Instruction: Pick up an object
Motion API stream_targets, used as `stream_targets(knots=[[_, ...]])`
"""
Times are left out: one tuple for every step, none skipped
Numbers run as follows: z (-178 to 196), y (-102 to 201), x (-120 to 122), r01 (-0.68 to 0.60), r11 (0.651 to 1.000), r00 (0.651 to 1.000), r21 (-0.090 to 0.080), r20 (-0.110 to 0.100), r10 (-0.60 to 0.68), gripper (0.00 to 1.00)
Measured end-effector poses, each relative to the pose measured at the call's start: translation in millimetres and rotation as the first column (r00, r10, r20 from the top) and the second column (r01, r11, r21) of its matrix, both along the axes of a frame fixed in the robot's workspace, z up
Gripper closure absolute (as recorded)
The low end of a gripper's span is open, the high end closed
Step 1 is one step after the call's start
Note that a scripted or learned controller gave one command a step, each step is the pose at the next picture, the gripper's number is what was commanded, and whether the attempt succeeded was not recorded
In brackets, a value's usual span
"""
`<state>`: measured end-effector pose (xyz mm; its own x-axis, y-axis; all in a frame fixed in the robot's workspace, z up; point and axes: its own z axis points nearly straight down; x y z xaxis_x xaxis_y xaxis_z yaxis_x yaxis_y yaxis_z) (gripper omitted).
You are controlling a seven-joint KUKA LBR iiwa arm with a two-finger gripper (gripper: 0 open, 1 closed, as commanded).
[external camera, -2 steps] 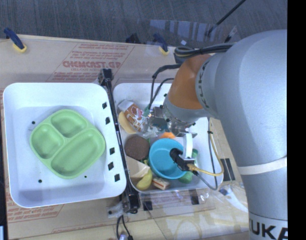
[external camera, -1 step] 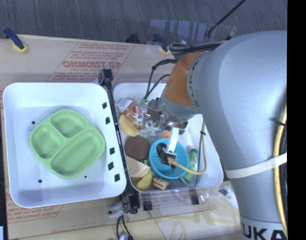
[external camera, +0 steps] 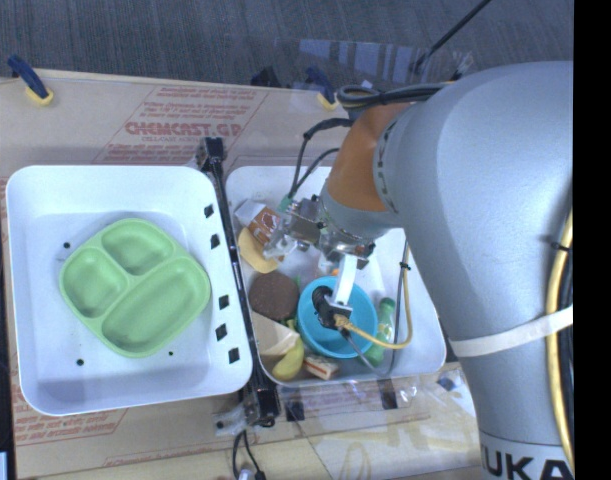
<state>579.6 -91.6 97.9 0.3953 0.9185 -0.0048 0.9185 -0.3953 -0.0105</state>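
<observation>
The gripper (external camera: 290,226) hangs over the right bin (external camera: 255,180) at mid-frame; its grip cannot be told. 1 banana (external camera: 289,361) lies below, long axis lower left to upper right.

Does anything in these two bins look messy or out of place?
The right bin is a jumble: a blue bowl, a brown disc and a yellow piece crowd its front. In the left bin a green divided plate lies flat. Nothing looks spilled.
</observation>
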Motion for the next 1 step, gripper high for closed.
stream_targets(knots=[[-6.9, -6.5, 20.0, 0.445, 0.895, 0.895, -0.001, 0.001, -0.445, 0.00]])
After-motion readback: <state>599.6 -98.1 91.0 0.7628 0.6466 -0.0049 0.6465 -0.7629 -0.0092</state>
